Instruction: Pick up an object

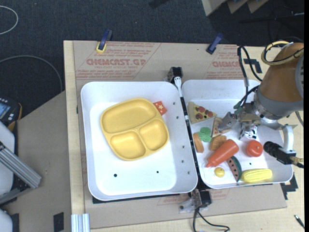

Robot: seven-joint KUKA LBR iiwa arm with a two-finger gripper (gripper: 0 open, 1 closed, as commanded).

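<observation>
Here the claw (231,123) hangs over the right bin (219,88), grip hidden, with the carrot (223,152) just below it, slanting.

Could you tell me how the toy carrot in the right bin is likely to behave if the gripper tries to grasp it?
The carrot looks smooth, tapered plastic, so it may slip. Being round, it might roll against the neighbouring tomato.

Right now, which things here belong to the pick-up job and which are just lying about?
For the job:
gripper over the right bin
carrot
tomato
corn cob
pizza slice

Lying about:
yellow divided plate in the left bin
small orange piece beside the plate
blue clamps on the board
</observation>
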